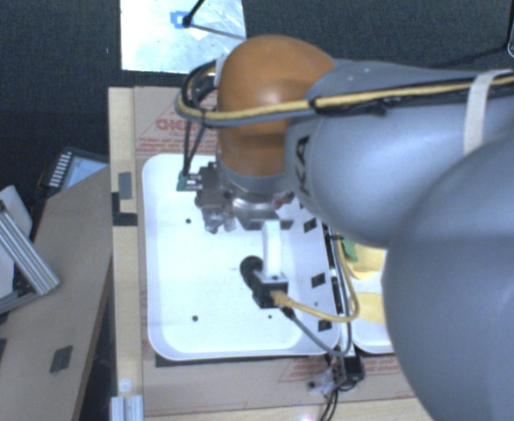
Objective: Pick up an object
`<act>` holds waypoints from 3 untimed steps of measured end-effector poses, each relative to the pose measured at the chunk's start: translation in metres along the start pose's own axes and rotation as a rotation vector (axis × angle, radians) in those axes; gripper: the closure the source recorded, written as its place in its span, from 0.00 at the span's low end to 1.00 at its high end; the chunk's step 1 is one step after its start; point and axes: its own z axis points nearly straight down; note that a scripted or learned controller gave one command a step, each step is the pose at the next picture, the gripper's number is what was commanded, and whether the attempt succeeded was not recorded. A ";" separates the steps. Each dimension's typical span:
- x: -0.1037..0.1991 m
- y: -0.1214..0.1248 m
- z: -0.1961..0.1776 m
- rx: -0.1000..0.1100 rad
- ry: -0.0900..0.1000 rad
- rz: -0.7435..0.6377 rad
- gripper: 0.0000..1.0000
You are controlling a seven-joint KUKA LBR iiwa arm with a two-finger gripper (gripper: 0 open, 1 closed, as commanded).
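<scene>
Bench, 2 bins: pick not yet made

Bench front: left bin [165, 323], white, small dark specks on its floor. Right bin [373, 349]: 1 yellow object [371, 307], 1 green piece [352, 252] behind it, both largely under the arm. Gripper [215, 219]: low over the left bin's far half, nothing seen held; its opening cannot be told. Advice: shift toward the right bin, centre over the yellow object, descend straight.

You are working in a robotics lab: a big grey robot arm with an orange band [415, 174] reaches over a shallow white plastic bin [174, 318] on a cardboard-covered counter [162, 132], beside silver aluminium framing rails [16, 246] and dark carpet flooring [46, 60].
</scene>
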 end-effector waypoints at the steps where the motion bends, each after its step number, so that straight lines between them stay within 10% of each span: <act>1: 0.001 -0.017 -0.081 -0.006 0.005 -0.006 1.00; 2: -0.091 0.014 -0.037 0.003 -0.001 0.007 1.00; 3: -0.021 0.012 0.029 0.007 0.001 -0.009 1.00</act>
